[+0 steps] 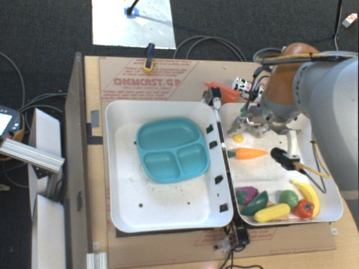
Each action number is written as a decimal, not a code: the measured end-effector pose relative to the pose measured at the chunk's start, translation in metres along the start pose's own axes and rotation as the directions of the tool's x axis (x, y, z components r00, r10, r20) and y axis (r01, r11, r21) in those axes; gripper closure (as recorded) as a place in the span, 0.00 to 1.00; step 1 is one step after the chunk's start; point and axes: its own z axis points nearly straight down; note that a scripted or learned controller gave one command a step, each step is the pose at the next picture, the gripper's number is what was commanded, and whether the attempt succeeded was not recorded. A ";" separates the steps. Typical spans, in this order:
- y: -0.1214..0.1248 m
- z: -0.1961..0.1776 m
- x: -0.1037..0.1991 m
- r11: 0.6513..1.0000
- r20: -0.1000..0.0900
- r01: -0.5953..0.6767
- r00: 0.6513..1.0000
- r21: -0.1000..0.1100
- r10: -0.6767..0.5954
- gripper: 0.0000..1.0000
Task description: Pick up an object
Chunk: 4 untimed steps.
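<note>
Our gripper [251, 123] low in the right bin [331, 203] above the carrot [251, 153], finger state beyond our telling.

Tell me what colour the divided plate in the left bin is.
Teal blue; the divided plate shows plainly in the camera view.

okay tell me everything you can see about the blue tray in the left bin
The blue tray is a teal, rounded-corner divided plate that looks like moulded plastic. It has three compartments: one large section along the far side and two smaller ones on the near side. It lies flat and right side up, turned slightly askew, on the floor of the left bin, toward the far right part. Nothing sits in its compartments, and it touches just the bin floor.
</note>
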 end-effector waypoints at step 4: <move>-0.058 -0.060 -0.001 1.000 -0.003 0.001 1.000 0.007 -0.001 0.00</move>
